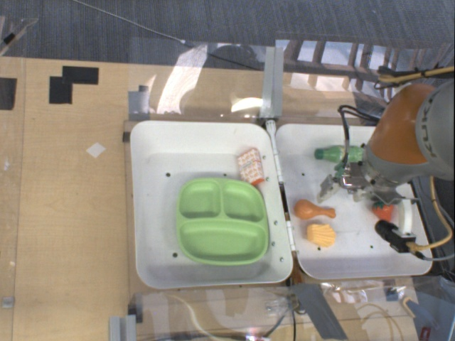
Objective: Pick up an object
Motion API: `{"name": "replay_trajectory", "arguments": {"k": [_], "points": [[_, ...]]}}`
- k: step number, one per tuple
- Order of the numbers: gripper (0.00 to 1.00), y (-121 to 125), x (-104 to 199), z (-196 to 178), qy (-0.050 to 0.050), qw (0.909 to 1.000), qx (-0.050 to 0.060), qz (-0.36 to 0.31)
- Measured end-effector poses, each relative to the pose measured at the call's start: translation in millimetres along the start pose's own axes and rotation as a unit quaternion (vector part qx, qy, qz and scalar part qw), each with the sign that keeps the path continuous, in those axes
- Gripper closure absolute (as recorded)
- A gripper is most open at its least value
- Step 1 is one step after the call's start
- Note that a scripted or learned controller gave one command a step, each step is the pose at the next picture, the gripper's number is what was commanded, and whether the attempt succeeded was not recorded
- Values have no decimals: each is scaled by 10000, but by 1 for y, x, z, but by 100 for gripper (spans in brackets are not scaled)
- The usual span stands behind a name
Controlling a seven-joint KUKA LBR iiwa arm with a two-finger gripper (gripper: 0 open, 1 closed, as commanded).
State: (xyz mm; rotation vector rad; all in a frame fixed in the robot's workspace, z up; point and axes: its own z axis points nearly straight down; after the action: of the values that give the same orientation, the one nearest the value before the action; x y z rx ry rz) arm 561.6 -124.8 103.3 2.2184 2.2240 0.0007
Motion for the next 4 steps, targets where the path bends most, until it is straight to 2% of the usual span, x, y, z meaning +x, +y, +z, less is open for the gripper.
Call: {"name": "replay_trajectory", "arguments": {"k": [1,2,3,4], "points": [[0,-72,28,8,-2,10000,-51,1],[0,1,38,10,-11,9999,-116,-10],[0,51,-32,13,1,10000,-74,-34],[0,100,-3,14,-19,9998,154,88]]}}
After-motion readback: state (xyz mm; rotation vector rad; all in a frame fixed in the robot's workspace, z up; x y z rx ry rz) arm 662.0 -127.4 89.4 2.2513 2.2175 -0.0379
